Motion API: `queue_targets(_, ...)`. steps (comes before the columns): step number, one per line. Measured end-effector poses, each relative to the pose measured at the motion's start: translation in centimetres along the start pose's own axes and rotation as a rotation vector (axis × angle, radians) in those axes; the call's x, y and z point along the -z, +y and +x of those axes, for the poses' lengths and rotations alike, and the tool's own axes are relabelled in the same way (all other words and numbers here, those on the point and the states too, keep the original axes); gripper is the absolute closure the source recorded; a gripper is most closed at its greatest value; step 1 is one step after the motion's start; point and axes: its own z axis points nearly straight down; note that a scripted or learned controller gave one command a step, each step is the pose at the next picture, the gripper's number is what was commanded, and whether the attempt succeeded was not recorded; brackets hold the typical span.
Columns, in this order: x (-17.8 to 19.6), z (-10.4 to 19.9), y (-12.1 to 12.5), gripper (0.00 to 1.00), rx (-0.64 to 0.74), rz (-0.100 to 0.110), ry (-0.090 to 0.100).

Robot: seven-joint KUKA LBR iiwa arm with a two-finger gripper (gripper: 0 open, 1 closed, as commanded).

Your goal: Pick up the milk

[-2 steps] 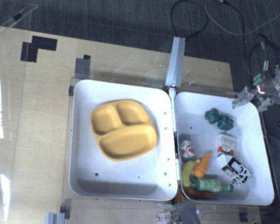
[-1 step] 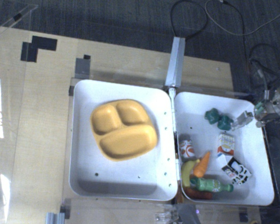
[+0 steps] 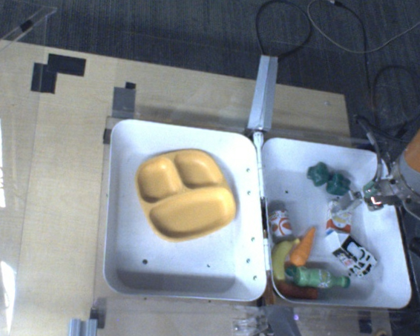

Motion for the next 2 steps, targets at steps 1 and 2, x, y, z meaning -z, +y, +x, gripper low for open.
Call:
queue_targets(1,-6.2,-0.1,-8.2,0.00,0.122,-0.003,-0.003)
queue_targets(2,-3.3,0.0,-8.3,0.00,-0.130,-0.001,-0.001)
